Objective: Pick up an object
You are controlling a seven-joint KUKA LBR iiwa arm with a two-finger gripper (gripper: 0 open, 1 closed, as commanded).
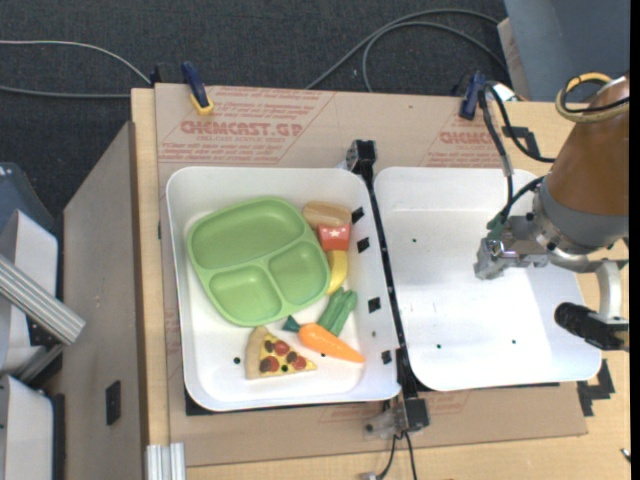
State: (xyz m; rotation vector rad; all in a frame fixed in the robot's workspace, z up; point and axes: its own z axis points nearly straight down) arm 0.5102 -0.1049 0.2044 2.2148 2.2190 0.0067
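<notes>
Gripper [497, 258]: over right bin [480, 363], grip state indeterminate; carrot [328, 342] lay in left bin [185, 268] beside pizza slice [276, 354], judged light, rigid, slick; best pinched across its thick middle.

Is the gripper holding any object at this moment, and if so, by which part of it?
It cannot be told. The gripper is over the right bin, and no object shows at it. The toy food and green plate lie in the left bin.

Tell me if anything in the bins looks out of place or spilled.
Nothing stands out. The toy food, pizza slice, carrot and the rest, lies crowded around the green divided plate in the left bin, none spilled outside. The gripper hangs over the right bin.
</notes>
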